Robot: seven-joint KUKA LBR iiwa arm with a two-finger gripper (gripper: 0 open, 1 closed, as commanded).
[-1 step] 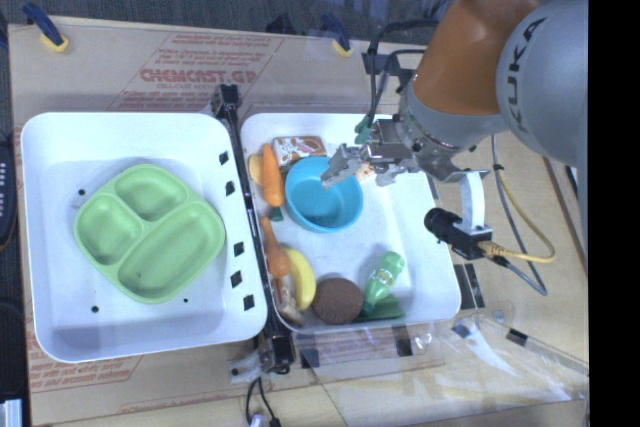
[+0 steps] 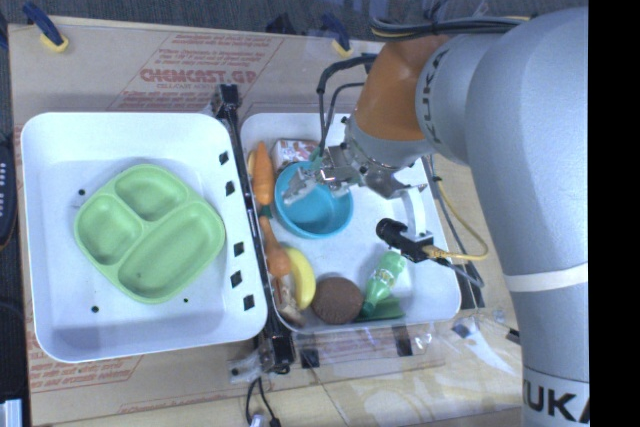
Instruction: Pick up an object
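Left bin (image 2: 40, 245): a divided plate (image 2: 150, 232). Right bin (image 2: 440, 290): a bowl (image 2: 315, 207) at centre, a carrot (image 2: 262, 173) to its left, a banana (image 2: 300, 277), ball (image 2: 337, 300) and bottle (image 2: 384, 281) along the near wall.

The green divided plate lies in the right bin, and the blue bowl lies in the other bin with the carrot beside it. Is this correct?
Not quite. The camera view shows the green divided plate in the left bin, not the right one. The blue bowl does lie in the other bin, with the carrot beside it.
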